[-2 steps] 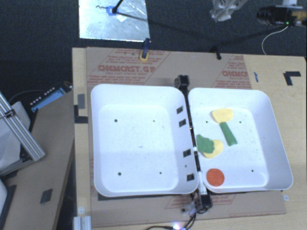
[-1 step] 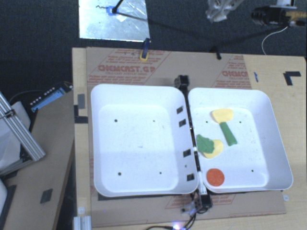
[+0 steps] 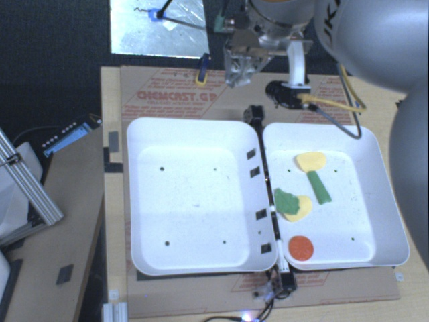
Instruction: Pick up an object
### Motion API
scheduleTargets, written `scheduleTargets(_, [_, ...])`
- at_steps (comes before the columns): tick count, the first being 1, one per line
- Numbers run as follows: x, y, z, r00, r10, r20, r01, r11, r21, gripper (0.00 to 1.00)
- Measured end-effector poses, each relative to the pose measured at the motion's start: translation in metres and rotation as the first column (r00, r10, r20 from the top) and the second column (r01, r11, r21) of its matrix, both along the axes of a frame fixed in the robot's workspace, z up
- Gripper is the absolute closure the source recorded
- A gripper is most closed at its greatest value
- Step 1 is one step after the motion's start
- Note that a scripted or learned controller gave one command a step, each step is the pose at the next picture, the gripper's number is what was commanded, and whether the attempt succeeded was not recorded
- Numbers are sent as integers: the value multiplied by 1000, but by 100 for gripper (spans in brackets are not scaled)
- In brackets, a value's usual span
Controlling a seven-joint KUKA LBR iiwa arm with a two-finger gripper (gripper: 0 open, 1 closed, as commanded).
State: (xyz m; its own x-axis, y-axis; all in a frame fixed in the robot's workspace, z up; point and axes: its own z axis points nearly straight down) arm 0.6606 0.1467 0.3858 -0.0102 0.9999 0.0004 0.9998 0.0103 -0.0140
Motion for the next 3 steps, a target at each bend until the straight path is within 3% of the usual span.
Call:
scheduleTargets(1, [8,33,27,1000,-4,19,4,1000,2,100])
scheduleTargets(3, [8,66,95,1000,-4,19,4,1000,2,100])
